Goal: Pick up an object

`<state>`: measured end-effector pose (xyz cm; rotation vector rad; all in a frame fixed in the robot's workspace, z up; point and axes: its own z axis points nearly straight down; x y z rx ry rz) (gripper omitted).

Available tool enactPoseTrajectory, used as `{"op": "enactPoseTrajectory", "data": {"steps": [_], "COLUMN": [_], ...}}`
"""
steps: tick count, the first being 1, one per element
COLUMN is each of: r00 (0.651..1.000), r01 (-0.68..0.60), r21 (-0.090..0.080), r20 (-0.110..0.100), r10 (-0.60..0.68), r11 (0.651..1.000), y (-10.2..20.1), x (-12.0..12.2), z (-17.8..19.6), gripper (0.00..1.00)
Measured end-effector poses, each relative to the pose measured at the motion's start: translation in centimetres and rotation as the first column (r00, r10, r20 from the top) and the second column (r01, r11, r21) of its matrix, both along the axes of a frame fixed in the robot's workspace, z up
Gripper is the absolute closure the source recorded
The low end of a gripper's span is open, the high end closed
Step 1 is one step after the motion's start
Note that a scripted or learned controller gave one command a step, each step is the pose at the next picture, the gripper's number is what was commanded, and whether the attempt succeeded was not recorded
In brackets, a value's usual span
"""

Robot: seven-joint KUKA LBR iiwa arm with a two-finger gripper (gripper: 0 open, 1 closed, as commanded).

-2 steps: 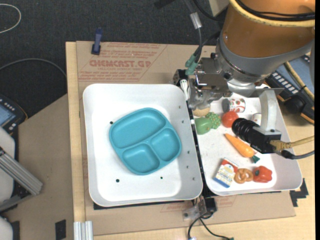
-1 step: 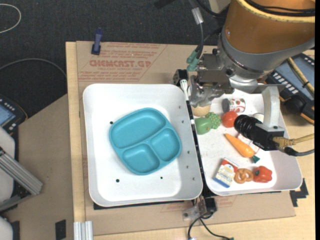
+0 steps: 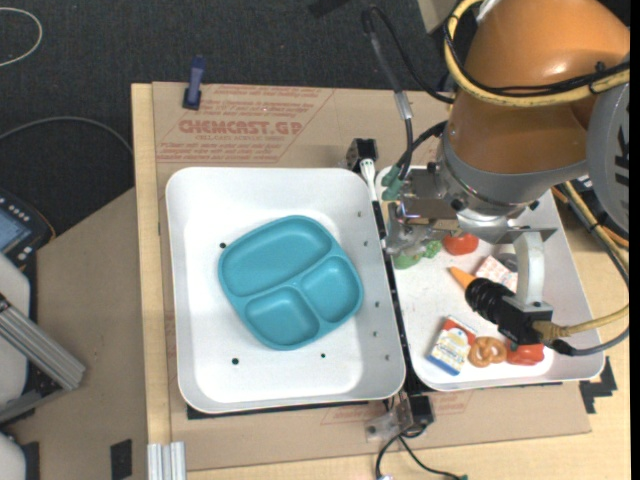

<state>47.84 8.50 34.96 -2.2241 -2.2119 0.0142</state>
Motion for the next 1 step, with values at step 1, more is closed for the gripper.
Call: {"op": "enactPoseTrajectory", "data": {"steps": [1], "r00": [1.0], "r01": [-0.012], "r21": [0.007], "r20": [0.018], "r10": [0.012], "r11": [1.0], "y": [5.11], "x": [0.13], "z": [6.91], "gripper": [1.0]}}
